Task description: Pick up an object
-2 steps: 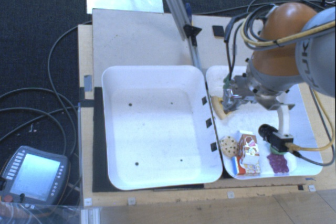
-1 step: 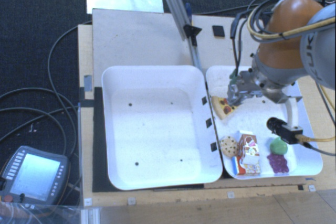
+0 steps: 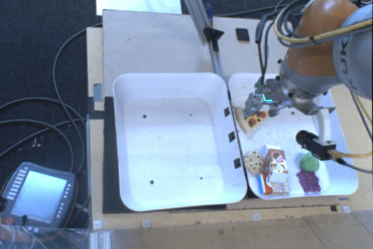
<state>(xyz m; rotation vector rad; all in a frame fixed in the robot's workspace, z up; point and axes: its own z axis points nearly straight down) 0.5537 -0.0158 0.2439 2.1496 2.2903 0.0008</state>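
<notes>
Camera view. Gripper (image 3: 257, 105): low over the right bin (image 3: 349, 183), near its left wall; finger state cannot be told. Pizza toy (image 3: 253, 121): just below the gripper at 6 o'clock, partly covered. Cracker (image 3: 253, 162), carton (image 3: 276, 171), green lump (image 3: 309, 162), purple grapes (image 3: 310, 181): farther toward 5 o'clock. Left bin (image 3: 175, 137): at 9 o'clock.

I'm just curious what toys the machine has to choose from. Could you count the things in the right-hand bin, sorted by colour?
Tan and red, pizza slice: 1
Tan, cookie: 1
Red and white, carton: 1
Green, lump: 1
Purple, grapes: 1
Total: 5
The gripper is just above the pizza slice.
</notes>
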